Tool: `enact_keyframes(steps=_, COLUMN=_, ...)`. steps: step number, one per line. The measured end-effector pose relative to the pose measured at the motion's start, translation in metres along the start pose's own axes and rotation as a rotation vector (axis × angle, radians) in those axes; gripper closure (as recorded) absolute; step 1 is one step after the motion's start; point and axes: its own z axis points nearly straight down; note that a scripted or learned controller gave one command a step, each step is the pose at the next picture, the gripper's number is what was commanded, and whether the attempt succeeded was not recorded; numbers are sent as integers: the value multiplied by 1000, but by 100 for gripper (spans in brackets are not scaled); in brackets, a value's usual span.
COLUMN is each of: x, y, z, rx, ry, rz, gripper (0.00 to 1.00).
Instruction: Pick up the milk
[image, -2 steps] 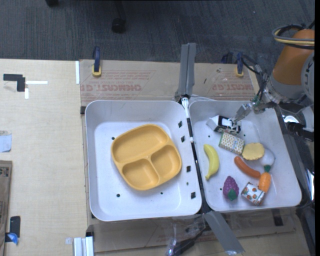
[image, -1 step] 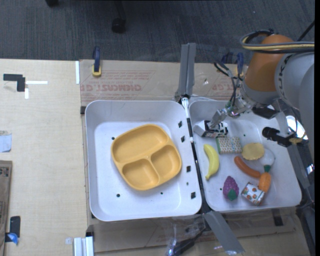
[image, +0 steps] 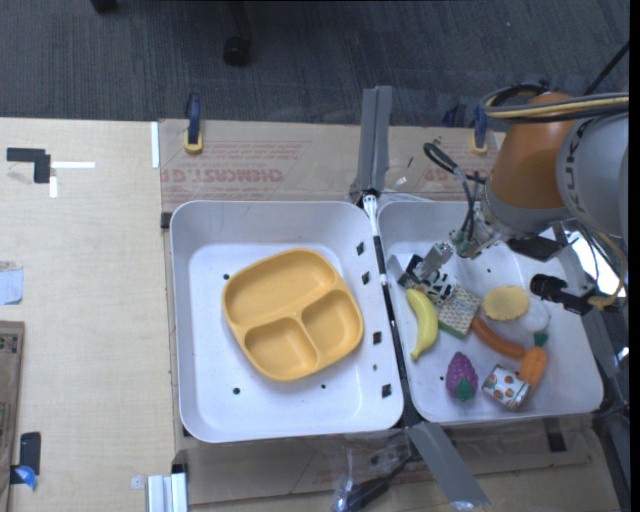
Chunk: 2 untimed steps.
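Camera view: I see the milk (image: 430, 287), black-and-white carton, in the right bin (image: 570, 400), upper left, just above the banana (image: 423, 322). Gripper (image: 428, 266) sits right over it; I cannot tell the jaw state. Yellow plate (image: 291, 313) in left bin (image: 200, 330).

One fixed camera looks down at a slant on both bins (image: 190, 300), the arm (image: 560, 150) entering from the right.

Matt yellow plastic plate (image: 291, 313) lies in a glossy white plastic bin (image: 186, 330).
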Motion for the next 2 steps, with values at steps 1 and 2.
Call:
enact_keyframes(steps=1, x=10, y=-20, z=-1, rx=-4, ry=2, rz=-44, gripper=0)
enact_keyframes(steps=2, x=12, y=-20, z=1, rx=9, ry=6, rz=158, gripper=0)
